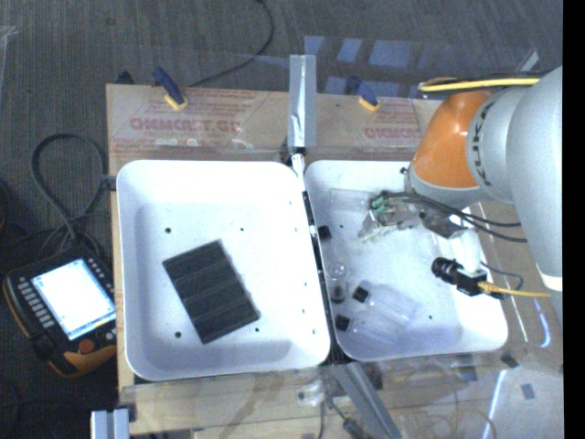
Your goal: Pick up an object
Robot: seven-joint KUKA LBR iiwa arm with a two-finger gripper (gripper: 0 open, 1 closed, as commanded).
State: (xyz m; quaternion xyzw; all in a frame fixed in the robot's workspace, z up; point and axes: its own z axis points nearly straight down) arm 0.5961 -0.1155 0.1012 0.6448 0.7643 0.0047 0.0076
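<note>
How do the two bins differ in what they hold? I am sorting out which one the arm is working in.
The left bin holds one dark, ribbed, flat panel lying at a slant; the right bin holds several small things, some clear plastic, some small and black. The arm hangs over the right bin, not the left bin. Both bins are shallow, white and alike in shape.

From my end I can see a handheld control tablet (64,298) sitting on the floor left of the bench, screen lit up white, with a black cable (57,167) looping off behind it. Two blue clamps (169,87) grip the cardboard sheet (196,122) along the back edge. Another thin cable (260,21) snakes across the dark carpet (91,26) up top.
</note>
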